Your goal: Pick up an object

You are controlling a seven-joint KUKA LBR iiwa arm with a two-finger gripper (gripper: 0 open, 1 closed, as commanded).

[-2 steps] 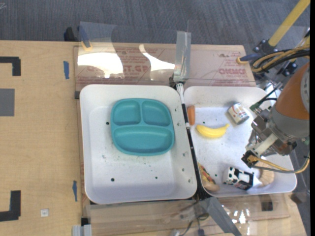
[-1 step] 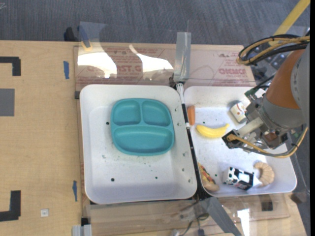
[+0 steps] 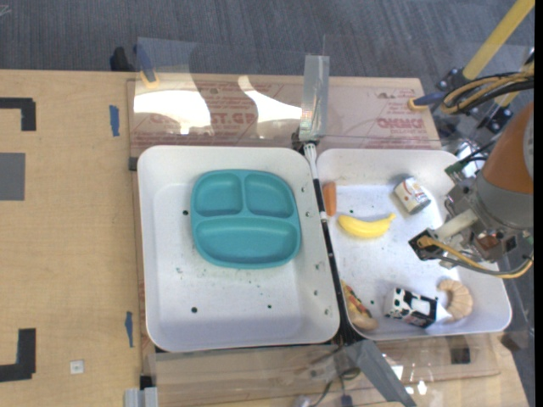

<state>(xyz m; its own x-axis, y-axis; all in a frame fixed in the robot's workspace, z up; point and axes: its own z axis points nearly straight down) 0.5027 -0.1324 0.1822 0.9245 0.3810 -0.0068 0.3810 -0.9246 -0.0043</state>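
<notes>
Arm at right bin, croissant nearest

Gripper (image 3: 484, 245) hangs at mid-right of frame over the right bin (image 3: 378, 266), wrist pointing down, arm reaching in from the right; can't tell if it's open or closed. Likely pick: toy croissant (image 3: 458, 298), lower right corner of the bin, near the cow toy (image 3: 412, 305). Probably light, stiff, smooth plastic; pinch across its thick middle, since the tapered ends could slip.

Teal divided plate (image 3: 246, 219), left white bin (image 3: 170, 299), blue tape (image 3: 114, 119)

Bright, even light; strong glare on clear sheet (image 3: 174, 100); soft shadows; slight blur.
</notes>
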